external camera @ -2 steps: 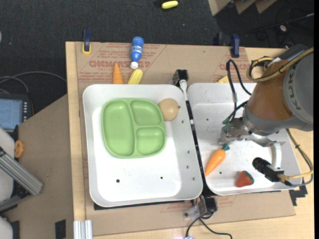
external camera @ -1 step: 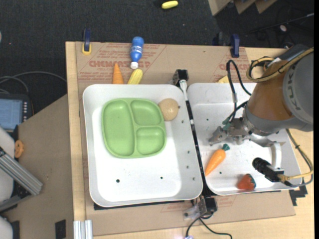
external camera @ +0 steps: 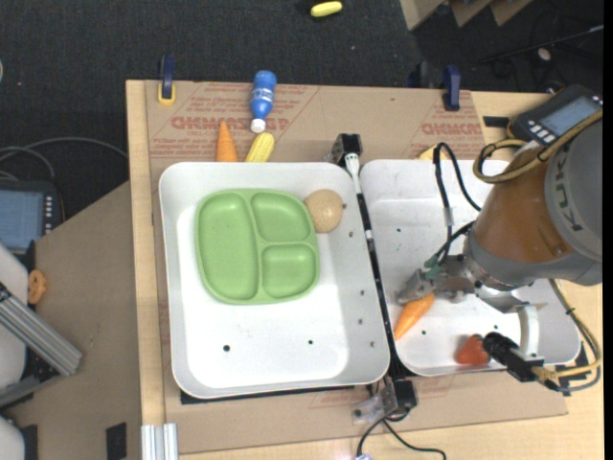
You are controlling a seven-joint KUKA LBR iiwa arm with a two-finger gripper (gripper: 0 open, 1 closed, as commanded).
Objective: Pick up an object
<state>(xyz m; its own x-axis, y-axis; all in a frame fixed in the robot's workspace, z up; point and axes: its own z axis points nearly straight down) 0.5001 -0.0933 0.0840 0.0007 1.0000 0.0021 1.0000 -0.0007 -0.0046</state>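
An orange carrot (external camera: 412, 315) lies tilted at the left side of the right bin (external camera: 402, 195), close to the wall between the two bins. My gripper (external camera: 423, 284) hangs just above and to the right of the carrot's thick end, and the arm's bulk covers the middle of that bin. A red object (external camera: 469, 351) sits near the right bin's front edge. In the left bin (external camera: 268, 353) a green divided plate (external camera: 257, 245) lies flat, with a tan round object (external camera: 326, 209) at its upper right corner.
On the cardboard behind the left bin lie a blue-and-white bottle (external camera: 261, 99), a small orange carrot (external camera: 225, 144) and a yellow corn piece (external camera: 261, 147). A black clip (external camera: 347, 148) sits at the bins' back junction. Cables run over the right bin's back.
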